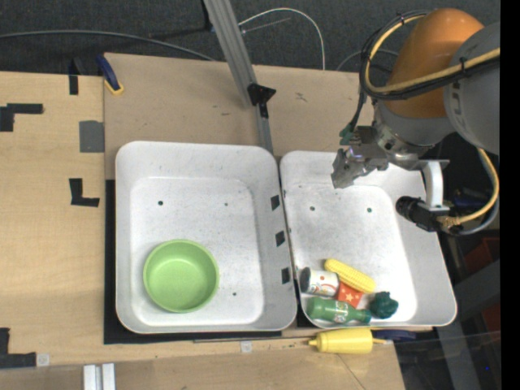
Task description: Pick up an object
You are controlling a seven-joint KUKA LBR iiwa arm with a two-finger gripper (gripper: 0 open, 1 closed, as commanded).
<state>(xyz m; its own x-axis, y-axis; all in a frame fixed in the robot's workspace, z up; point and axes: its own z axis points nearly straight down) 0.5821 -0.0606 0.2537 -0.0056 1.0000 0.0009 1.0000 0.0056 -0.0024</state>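
Gripper [349,169]: over right bin [422,242] far edge; grip state unclear.
Objects: clustered at near corner; green bowl [180,275] in left bin [195,169].

green bowl [181,275] in left bin [130,169]; small items clustered in right bin [422,250].

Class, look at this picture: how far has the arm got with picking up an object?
Nothing looks done yet. The end effector hangs over the far edge of the right bin, with nothing seen in it. The objects, such as the yellow banana and green bottle, lie clustered in the bin's near corner. Reaching, grasping and lifting remain.
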